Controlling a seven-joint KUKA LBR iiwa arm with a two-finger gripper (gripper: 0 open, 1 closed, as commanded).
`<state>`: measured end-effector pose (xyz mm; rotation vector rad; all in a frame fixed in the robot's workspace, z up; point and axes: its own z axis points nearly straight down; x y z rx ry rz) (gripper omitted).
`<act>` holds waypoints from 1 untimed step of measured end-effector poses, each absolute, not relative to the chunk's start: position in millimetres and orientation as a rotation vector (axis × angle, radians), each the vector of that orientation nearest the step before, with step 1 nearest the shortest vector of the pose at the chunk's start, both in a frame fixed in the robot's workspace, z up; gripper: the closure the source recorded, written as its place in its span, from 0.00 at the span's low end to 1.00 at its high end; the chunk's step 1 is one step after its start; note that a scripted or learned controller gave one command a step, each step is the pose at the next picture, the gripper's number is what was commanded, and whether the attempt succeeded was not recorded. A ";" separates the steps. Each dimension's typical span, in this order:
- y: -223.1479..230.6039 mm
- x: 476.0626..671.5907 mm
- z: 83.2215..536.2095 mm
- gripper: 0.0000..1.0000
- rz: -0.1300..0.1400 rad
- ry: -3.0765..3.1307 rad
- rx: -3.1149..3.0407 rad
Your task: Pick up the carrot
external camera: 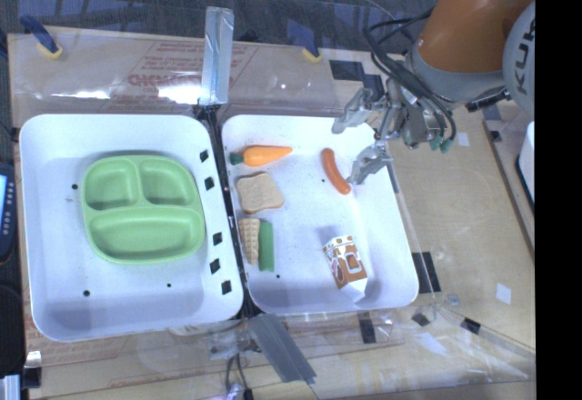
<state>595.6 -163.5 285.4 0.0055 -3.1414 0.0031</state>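
Observation:
The carrot point(265, 155) is orange with a green stub at its left end. It lies flat near the back left of the right bin point(386, 285). My gripper point(357, 140) hovers over the bin's back right corner, well to the right of the carrot. Its two grey fingers point(348, 113) are spread apart, with nothing between them. A sausage point(335, 171) lies just left of the lower finger.
In the right bin also lie a slice of toast point(259, 193), a corn cob with a green piece point(255, 242) and a small carton point(346, 263). The left bin point(45, 307) holds a green divided plate point(143, 207). A raised divider separates the bins.

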 end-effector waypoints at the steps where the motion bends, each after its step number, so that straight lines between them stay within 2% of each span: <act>1: -197.4 631.0 104.1 0.00 -0.005 -3.125 -0.153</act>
